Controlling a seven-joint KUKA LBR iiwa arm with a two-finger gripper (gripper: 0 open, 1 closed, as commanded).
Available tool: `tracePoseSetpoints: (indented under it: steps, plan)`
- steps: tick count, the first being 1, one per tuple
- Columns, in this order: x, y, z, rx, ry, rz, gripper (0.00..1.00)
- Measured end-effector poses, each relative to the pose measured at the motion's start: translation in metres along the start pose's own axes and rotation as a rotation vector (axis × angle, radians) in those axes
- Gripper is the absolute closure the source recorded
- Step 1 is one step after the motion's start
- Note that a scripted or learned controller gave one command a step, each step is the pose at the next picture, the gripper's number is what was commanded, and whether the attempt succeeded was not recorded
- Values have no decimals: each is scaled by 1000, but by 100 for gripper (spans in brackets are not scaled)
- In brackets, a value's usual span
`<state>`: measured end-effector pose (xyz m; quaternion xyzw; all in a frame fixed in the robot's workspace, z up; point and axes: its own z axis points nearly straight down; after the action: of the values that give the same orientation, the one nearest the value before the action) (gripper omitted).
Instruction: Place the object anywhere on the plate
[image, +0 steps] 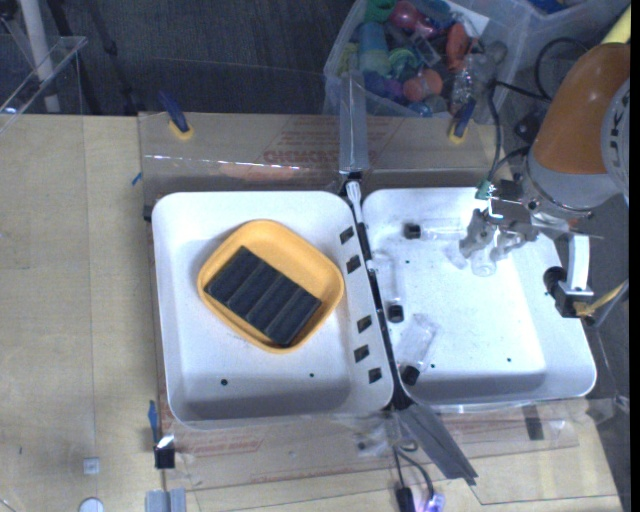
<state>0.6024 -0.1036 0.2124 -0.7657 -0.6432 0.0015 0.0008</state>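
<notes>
grey arm (560, 205), orange band (585, 100), black cables (560, 50)

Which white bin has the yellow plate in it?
The left bin. It holds the yellow plate with a dark ridged object lying on it. The right bin has the gripper above its far part instead.

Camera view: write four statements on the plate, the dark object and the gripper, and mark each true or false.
1. The yellow plate lies in the left bin. True.
2. The dark ridged object lies in the right bin. False: it rests on the plate.
3. The gripper is above the right bin. True.
4. The plate is round and white. False: it is yellow with rounded corners.
</notes>
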Motion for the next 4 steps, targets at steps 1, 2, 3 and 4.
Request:
tracePoseSetpoints:
  steps: [1,2,3,4]
  plan:
    - [28,49,-12,-5,-1,-115,100]
    - [32,60,11,-1,1,-285,100]
    - [54,56,8,-2,1,-554,100]
    - [97,44,27,-2,1,-758,100]
